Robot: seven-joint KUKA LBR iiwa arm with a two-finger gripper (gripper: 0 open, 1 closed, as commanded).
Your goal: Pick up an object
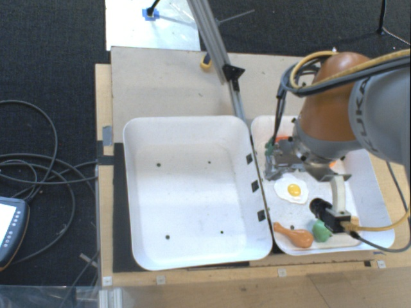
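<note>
My gripper (274, 165) hangs low over the upper left part of the right bin (379, 236), close to the wall it shares with the left bin. A toy fried egg (292, 190) lies just below and to the right of the gripper, apart from it. Further toward the front edge rest a brown drumstick (294, 235) and a small green object (320, 230). A bit of something orange (334, 165) peeks out from under the wrist. The arm's bulk hides much of the bin's upper half.
The left bin (138, 172) sits beside the right one, with their rims touching. A grey pole (212, 37) slants down from the top to the bins' shared corner. Cables and a handheld pendant (9, 226) lie on the dark floor at the left.
</note>
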